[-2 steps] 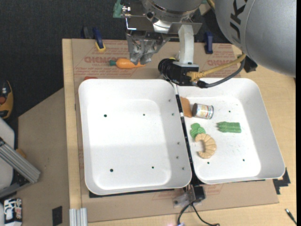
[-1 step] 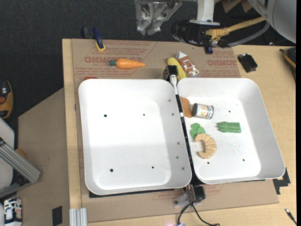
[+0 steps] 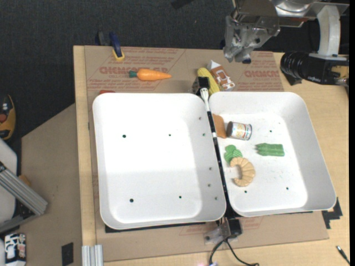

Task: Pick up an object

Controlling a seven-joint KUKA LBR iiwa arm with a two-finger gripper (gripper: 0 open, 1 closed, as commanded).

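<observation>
Overhead slanted view of a desk [image 3: 166, 60] covered with brown printed cardboard and bearing two shallow white plastic bins with rounded corners, set side by side with their inner rims touching. The left bin [image 3: 155, 159] has a smooth, glossy floor marked by small dark dots. The right bin [image 3: 294, 170] holds a cluster of small toy items near its left wall: a short cylindrical can with a labelled side [image 3: 239, 131], lying on its side; an orange-brown wedge-shaped piece [image 3: 219, 127] just beside the can; a flat green ridged block [image 3: 269, 149]; a small green leafy piece [image 3: 232, 153]; and a tan, curled, croissant-like pastry [image 3: 243, 172] with a ribbed surface, touching the leafy piece. Outside the bins, on the cardboard, lie a smooth orange carrot with a green top [image 3: 151, 75], a yellow corn cob [image 3: 207, 77], a small brown and white carton [image 3: 222, 77] and a blue and yellow clip [image 3: 116, 47]. The metallic grey end effector [image 3: 239, 51] hangs above the cardboard behind the right bin, well apart from the bin's contents; nothing lies between its fingers, and whether they are spread or closed cannot be told.
</observation>
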